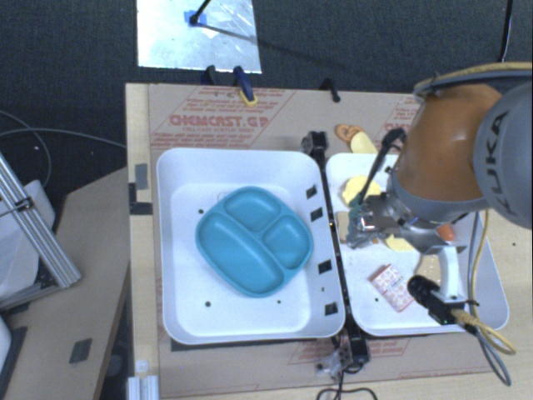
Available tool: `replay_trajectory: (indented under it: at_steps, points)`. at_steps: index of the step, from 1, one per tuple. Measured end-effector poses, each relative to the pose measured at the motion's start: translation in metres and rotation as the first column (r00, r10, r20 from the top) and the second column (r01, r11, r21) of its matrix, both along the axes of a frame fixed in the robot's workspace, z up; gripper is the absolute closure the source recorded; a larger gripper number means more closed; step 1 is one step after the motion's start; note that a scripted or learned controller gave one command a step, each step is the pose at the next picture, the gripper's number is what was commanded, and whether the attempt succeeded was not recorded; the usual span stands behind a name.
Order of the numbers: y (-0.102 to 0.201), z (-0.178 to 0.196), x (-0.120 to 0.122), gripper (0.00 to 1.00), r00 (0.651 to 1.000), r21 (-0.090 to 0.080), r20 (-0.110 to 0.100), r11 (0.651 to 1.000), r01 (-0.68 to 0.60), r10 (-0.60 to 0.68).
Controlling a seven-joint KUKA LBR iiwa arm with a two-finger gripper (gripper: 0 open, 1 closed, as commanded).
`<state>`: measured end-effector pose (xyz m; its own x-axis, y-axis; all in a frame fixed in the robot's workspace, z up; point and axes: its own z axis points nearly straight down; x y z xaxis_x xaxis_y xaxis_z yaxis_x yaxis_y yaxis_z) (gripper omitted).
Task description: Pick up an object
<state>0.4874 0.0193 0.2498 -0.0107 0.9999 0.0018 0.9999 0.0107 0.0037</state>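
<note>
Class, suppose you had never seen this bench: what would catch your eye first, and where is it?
First the bright blue divided plate, lying alone in the left bin. Next the bulky arm with its orange band, hanging over the right bin, where a small red-patterned packet and yellow pieces lie.

A dark blue-grey carpeted floor [67,48] surrounds a light wooden bench [92,248]. On the bench lies a brown cardboard sheet with red printed lettering [221,117]. Beyond the cardboard's far edge, a shiny square silver foil sheet [198,23] rests on the carpet. Left of the cardboard, an angled aluminium frame rail [33,227] crosses the bench's edge.
</note>
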Motion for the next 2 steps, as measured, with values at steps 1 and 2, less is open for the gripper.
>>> replay_trajectory:
  at_steps: [1,2]
  points:
    - [0.090,0.043,0.010,1.00,1.000,0.002,0.003,1.000,-0.002,0.002]
    - [0.119,0.247,0.000,1.00,1.000,0.007,0.017,1.000,0.002,-0.002]
